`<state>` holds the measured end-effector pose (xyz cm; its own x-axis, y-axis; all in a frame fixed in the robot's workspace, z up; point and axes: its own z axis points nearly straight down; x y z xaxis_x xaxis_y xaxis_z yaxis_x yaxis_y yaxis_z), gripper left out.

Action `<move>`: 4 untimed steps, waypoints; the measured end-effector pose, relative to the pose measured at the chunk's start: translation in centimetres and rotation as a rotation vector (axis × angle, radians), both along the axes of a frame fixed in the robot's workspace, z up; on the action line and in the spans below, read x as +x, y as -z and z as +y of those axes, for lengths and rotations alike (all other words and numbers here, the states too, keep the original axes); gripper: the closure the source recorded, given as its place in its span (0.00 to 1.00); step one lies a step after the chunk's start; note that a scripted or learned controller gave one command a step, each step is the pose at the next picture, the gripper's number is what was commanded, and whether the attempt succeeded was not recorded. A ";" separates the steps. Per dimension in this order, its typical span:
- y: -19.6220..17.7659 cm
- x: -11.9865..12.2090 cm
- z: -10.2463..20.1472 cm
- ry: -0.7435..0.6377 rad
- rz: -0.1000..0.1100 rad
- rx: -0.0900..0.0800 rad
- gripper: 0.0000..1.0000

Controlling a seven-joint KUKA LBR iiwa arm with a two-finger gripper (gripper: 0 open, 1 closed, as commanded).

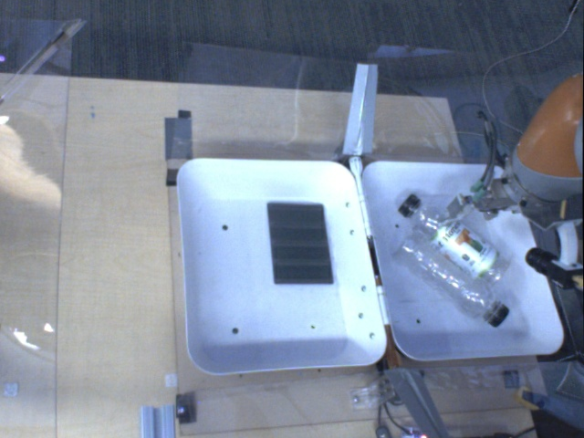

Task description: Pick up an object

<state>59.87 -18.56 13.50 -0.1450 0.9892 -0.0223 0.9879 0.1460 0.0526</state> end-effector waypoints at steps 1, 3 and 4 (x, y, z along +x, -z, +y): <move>0.0 0.0 0.0 -0.033 0.000 -0.001 0.00; 0.0 0.4 0.4 -0.167 -0.004 -0.010 0.00; 0.0 0.4 0.4 -0.198 -0.003 -0.011 0.00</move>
<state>60.23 -18.16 13.47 -0.3367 0.9410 -0.0335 0.9396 0.3381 0.0527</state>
